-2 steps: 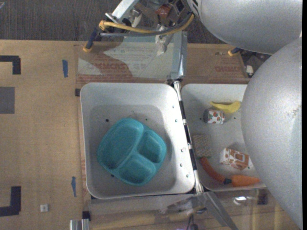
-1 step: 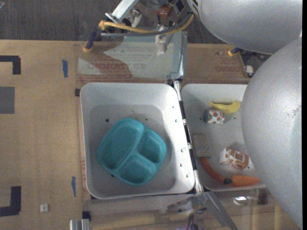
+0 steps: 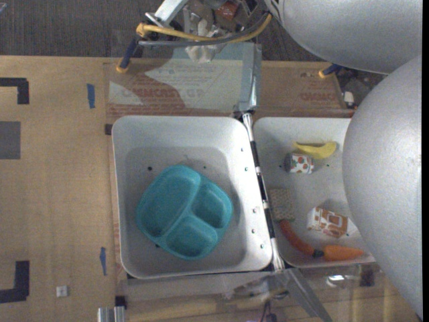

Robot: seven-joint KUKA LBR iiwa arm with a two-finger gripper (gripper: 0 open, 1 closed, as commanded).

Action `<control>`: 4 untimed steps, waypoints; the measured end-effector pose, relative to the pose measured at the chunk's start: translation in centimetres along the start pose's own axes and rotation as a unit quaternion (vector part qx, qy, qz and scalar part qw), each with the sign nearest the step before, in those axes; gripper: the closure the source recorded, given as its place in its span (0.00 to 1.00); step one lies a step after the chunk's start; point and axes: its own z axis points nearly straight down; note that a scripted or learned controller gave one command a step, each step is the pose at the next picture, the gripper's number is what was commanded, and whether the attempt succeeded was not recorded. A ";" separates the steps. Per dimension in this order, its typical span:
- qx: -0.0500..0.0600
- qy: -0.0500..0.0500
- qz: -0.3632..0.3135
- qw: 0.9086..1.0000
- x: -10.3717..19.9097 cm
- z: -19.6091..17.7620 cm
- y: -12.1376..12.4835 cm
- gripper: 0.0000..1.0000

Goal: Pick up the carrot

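The carrot (image 3: 343, 252) is orange and lies flat along the near edge of the right bin (image 3: 268, 134), partly under the arm's grey bulk. My gripper (image 3: 201, 48) hangs far from it, beyond the far rim of the left bin (image 3: 127, 180), above a clear panel. Nothing shows in the gripper, and its tip is too small and cluttered to read.
A red chili (image 3: 296, 238) lies just left of the carrot. An orange-white packet (image 3: 328, 223), a small carton (image 3: 299, 164), a banana (image 3: 316, 149) and a brown patch (image 3: 281, 203) share the right bin. A teal divided plate (image 3: 184, 211) sits in the left bin.
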 end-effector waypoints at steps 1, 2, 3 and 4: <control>0.000 0.000 -0.005 1.000 0.3 -1.0 -0.4 1.00; 0.000 -0.001 -0.005 1.000 0.4 -1.0 -0.6 0.00; -0.001 0.000 -0.008 1.000 0.6 -2.1 -0.8 1.00; -0.002 0.001 -0.010 1.000 0.8 -3.2 -1.0 1.00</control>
